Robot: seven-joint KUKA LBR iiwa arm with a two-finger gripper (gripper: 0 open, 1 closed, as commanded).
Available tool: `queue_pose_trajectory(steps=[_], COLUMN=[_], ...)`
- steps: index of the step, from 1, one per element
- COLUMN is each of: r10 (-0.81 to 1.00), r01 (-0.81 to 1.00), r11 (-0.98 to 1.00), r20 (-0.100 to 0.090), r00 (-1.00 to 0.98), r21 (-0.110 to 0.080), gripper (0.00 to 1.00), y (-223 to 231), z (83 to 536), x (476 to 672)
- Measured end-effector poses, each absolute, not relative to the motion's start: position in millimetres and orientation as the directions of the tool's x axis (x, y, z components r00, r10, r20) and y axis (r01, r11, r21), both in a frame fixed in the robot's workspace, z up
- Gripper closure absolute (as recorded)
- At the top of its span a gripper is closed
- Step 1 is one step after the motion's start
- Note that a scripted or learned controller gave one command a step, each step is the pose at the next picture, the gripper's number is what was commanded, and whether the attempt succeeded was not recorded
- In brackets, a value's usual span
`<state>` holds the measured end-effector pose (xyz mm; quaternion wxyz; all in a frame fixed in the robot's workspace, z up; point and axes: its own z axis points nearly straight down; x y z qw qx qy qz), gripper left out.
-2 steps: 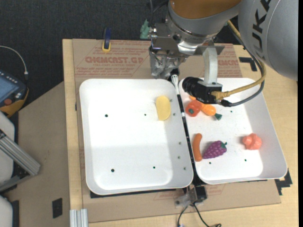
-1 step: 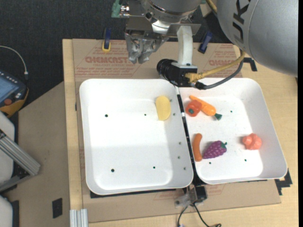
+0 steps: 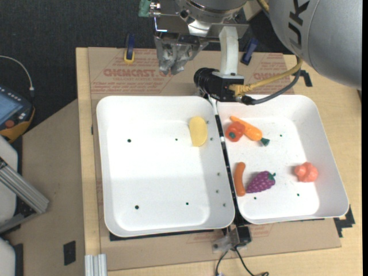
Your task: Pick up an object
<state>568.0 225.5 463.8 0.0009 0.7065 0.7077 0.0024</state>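
Observation:
My gripper (image 3: 174, 59) hangs high over the bench's far edge, above the back rim of the left bin (image 3: 115, 171). Nothing shows between its fingers. A pale yellow piece (image 3: 198, 131) lies in the left bin near its right wall. The right bin (image 3: 322, 148) holds a red pepper (image 3: 233, 133) touching an orange carrot (image 3: 248, 129), an orange sausage (image 3: 240, 179), a purple bunch of grapes (image 3: 260, 181) and a pink-red fruit (image 3: 306, 172).
Both bins sit side by side on a cardboard sheet (image 3: 115, 73). Blue clamps (image 3: 129, 50) hold the sheet at its far edge. A dark device with a screen (image 3: 11, 111) stands off the bench at the left.

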Motion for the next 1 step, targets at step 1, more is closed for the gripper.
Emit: queue_pose_trajectory(steps=[1], r10=[1.0], r01=[1.0], r11=[0.002], r20=[0.004], r00=[-0.002], r21=[0.011], gripper=[1.0], y=[224.6], z=[540.5], x=[568.9])
